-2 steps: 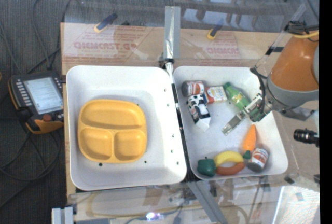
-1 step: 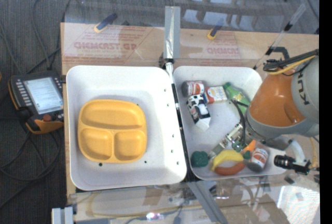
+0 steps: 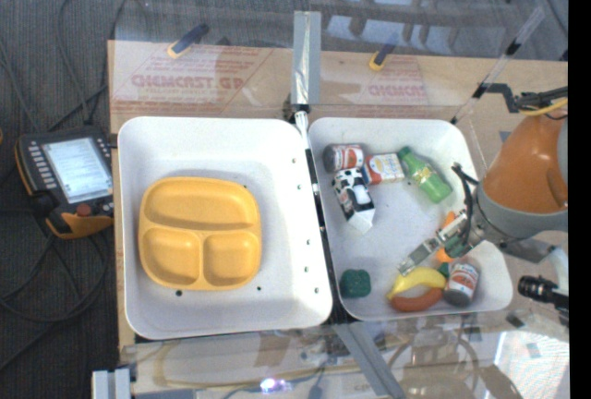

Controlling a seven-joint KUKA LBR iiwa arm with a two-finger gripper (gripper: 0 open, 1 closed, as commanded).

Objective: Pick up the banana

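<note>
The banana (image 3: 417, 278) is yellow and curved. It lies near the front right corner of the right bin (image 3: 397, 131), on top of a red-orange sausage-shaped toy (image 3: 416, 299). My gripper (image 3: 441, 246) hangs just above and to the right of the banana, low in the bin, under the orange band of the arm (image 3: 524, 168). I see nothing held in it.
A small can (image 3: 462, 283) stands right of the banana. A dark green lump (image 3: 355, 283) sits to the banana's left. A red can (image 3: 346, 157), a cow-patterned carton (image 3: 353, 196), a small box (image 3: 386, 168) and a green bottle (image 3: 425, 175) lie further back. The left bin (image 3: 148, 134) holds a yellow divided plate (image 3: 199, 231).
</note>
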